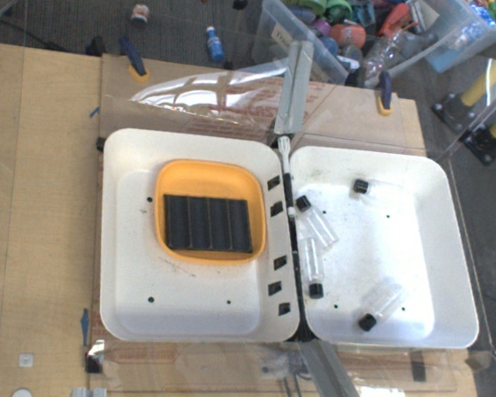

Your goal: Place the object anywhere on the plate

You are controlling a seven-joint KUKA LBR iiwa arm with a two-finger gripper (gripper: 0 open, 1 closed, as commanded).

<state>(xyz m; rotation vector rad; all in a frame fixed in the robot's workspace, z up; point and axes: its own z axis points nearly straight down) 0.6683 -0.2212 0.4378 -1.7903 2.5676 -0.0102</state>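
Observation:
An orange square plate [172,178] with rounded corners lies in the left white bin [125,299], a little above the bin's middle. A black ribbed rectangular object [208,224] lies flat on the plate and covers its lower half. The black object stays within the plate's rim.
The right white bin [451,252] holds several clear tubes with black caps [316,229] [382,304] and a small loose black cap [360,186]. A ridge with black clips [280,241] separates the two bins. Behind the bench stands a clear tub of colourful toys [357,19].

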